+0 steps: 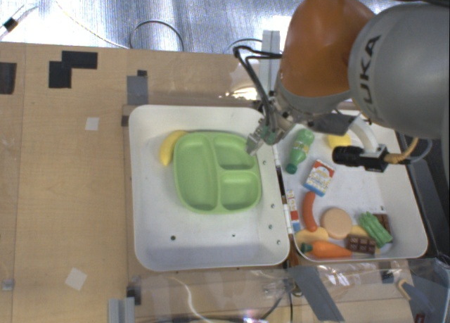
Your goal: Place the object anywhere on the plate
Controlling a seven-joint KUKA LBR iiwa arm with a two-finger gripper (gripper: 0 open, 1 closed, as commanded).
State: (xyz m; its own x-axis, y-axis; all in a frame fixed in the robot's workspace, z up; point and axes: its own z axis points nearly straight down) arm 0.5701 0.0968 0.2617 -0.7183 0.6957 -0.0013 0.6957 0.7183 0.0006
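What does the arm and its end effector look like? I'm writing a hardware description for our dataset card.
The arm is bulky and rounded: a grey shell with partial dark KUKA lettering and a broad orange band above the wrist. Black cables loop beside it. The end effector is small, slim and metallic grey.

You can see the banana (167,147) partly tucked behind the green plate (214,172), while the arm (365,54) is cut off at the right edge.
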